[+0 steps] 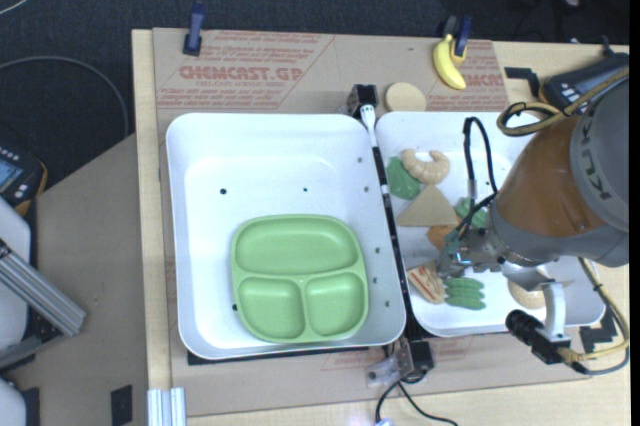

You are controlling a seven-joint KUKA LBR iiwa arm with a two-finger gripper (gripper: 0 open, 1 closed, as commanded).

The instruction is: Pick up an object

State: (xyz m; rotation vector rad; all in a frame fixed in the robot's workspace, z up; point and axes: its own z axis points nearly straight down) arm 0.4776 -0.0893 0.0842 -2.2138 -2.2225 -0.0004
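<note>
Fingers [462,259] hang low over the green toy [466,291] in the right bin [440,319]; spread cannot be told.

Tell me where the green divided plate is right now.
The green divided plate lies in the left bin, toward its near edge, close to the divider it shares with the right bin.

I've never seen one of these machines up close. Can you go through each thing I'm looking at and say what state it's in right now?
Green divided plate: lying flat in the left bin.
Banana: on the bench behind the bins.
Croissant: resting in the right bin.
Green toy: lying near the right bin's front.
Gripper: low over the right bin's toys.
</note>
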